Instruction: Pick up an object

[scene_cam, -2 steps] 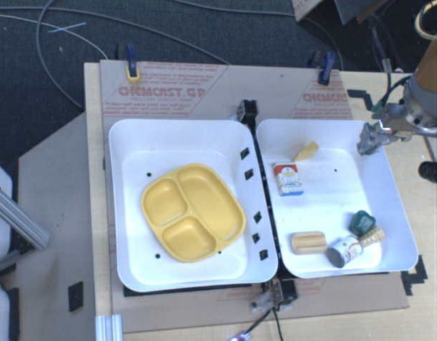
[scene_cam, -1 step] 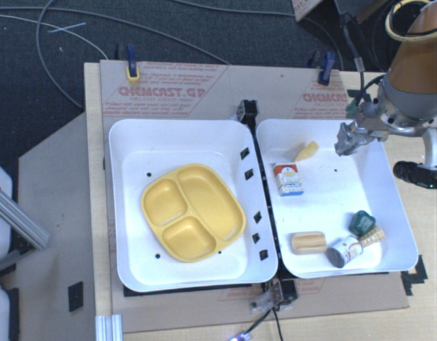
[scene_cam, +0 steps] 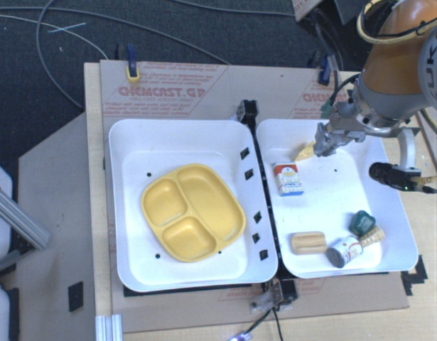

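Just beside the gripper (scene_cam: 326, 148) lies a yellow wedge (scene_cam: 303, 152).

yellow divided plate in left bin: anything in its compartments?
Empty. All three compartments of the yellow divided plate show bare yellow; it lies flat in the left bin.

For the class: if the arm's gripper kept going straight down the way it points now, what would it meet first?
Most likely the small pale yellow wedge-shaped piece lying in the right-hand shallow white bin. The grey two-finger gripper is right beside it. Depth is unclear from above, so it may instead land on the bin floor.
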Controlling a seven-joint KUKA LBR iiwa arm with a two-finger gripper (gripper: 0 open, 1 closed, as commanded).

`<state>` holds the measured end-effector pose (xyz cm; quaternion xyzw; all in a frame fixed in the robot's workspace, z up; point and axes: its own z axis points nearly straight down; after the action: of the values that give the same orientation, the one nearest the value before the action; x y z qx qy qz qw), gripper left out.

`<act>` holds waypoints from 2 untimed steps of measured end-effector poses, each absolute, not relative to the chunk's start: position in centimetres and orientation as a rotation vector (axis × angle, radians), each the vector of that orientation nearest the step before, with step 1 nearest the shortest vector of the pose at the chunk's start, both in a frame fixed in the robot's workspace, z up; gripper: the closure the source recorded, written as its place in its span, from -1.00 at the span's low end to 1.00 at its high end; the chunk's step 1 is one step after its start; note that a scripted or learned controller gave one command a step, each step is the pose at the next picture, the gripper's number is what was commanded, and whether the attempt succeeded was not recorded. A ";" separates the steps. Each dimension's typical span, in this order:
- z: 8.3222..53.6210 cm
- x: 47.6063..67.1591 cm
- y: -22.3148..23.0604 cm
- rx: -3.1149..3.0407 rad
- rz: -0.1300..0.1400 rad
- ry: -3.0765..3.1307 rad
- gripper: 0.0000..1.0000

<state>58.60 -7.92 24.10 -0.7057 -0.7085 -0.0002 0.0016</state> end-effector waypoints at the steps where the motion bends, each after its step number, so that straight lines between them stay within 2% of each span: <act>1: 24.7 57.6 -3.1 -2.216 0.000 -2.223 1.00; 2: 25.1 56.6 2.0 -2.217 0.001 -2.222 1.00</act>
<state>56.59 2.01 25.14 -0.7063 -0.7079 0.0002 0.0015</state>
